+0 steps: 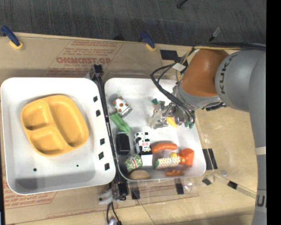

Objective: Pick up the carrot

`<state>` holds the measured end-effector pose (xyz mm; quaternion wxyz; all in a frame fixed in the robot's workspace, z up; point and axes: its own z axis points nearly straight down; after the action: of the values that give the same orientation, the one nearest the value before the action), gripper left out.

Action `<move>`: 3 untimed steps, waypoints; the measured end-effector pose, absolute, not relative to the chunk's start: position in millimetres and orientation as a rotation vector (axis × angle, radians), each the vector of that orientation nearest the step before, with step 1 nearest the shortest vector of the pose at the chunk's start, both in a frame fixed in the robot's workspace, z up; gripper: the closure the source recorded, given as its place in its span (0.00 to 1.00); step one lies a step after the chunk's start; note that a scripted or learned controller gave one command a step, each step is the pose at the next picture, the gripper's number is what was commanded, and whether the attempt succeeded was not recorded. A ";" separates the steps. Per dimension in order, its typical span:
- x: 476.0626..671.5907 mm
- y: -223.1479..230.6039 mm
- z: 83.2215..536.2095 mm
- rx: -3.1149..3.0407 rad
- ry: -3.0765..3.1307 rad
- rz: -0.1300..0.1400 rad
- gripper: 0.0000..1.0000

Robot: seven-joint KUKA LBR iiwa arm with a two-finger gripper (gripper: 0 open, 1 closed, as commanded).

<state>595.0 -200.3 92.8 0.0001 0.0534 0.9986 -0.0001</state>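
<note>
Scene: you look down on two white bins on a surface | Carrot (174, 173): lies at the right bin's (136, 86) near rim, beside a corn cob (167, 162) (crowded by toys, so awkward to reach) | Gripper (171, 118): low over the bin's right side, well apart from it; grip state unclear | Left bin: yellow tray (54, 124).

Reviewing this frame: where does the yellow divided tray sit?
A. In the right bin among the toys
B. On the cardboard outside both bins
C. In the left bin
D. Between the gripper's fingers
C: the yellow divided tray lies by itself in the left bin, across the divider from the toy-filled right bin.
</note>
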 end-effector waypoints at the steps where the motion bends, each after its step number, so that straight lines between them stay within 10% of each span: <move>1: 564.6 -197.5 169.0 0.893 3.006 -0.002 1.00; 2: 613.1 -182.0 90.4 1.072 2.955 0.000 1.00; 3: 613.8 -182.8 92.1 1.072 2.951 -0.001 0.00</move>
<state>613.8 -182.8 92.1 0.0007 0.3415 0.9399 -0.0002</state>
